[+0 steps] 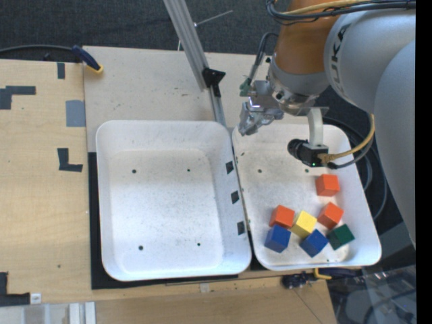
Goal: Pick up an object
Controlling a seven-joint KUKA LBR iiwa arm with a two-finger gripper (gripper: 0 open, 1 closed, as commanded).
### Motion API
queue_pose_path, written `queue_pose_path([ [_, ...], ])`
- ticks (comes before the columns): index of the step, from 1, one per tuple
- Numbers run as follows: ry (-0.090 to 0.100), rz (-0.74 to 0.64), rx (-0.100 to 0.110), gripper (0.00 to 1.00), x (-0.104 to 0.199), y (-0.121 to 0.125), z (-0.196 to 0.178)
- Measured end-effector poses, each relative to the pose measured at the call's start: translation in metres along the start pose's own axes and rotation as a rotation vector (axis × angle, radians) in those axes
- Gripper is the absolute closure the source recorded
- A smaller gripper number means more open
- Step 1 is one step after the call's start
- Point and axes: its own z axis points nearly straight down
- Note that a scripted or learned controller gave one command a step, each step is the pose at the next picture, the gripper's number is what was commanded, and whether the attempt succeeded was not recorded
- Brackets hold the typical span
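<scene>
While the arm (351, 52) reaches in from the upper right of the frame, its gripper (251, 121) hangs over the top left corner of the right bin (270, 155), right about where the two bins meet. Whether the fingers are apart or together can't be told from this angle, it's just a blurry metal clump, and nothing visible sits between them.

All the blocks are in the right bin, well apart from the gripper. One orange block (327, 184) sits alone near the right wall, about mid-height in the frame. The rest are bunched up toward the bottom of that bin: an orange block on the left (283, 216), a yellow block (304, 223) just beside it, another orange block (331, 214) to the right of the yellow one, a blue block (277, 238) lower left, a second blue block (313, 242) below the yellow, and a green block (341, 235) at the right end of the cluster. They look like they're touching or nearly so.

The left bin (108, 140) sits in the middle of the frame, with a few dark specks on its floor. A slanted metal pole (189, 32) runs down from the top to the gap between the bins.
</scene>
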Motion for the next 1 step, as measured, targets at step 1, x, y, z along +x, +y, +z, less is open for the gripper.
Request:
queue_pose_path([
  [1, 0.0, -0.001, -0.002, 1.0, 0.0593, -0.0036, 0.0012],
])
